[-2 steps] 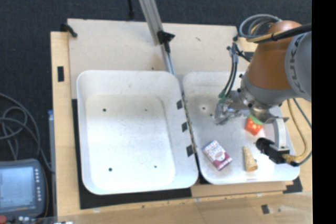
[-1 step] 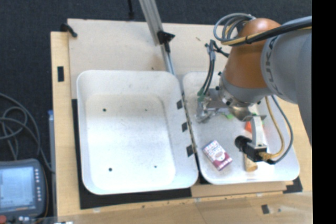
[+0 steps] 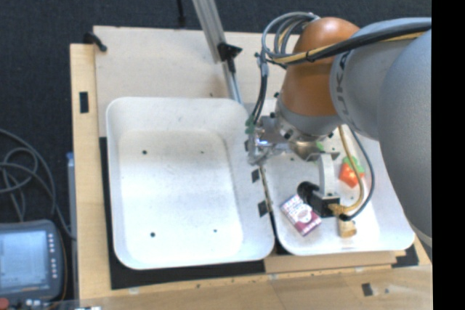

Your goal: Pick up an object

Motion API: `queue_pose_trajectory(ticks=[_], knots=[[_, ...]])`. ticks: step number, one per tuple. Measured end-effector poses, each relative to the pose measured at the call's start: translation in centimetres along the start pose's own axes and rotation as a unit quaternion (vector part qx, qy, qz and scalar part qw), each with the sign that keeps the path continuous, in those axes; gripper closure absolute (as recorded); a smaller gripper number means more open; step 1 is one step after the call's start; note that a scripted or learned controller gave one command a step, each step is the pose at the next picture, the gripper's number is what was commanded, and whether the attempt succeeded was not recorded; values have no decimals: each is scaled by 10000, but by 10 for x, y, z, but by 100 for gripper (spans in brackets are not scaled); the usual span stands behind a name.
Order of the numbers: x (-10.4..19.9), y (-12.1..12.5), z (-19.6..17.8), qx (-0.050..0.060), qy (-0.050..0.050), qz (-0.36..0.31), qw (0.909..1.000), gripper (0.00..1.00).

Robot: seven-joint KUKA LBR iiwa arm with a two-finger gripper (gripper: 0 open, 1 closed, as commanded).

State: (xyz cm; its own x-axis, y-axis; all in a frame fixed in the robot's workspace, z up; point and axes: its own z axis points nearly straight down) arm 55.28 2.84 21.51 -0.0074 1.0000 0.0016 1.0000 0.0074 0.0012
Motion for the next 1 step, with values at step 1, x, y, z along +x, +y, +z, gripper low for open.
queue_pose_trajectory(ticks=[1], knots=[[51,10,1,2,1,-3,10000,100]])
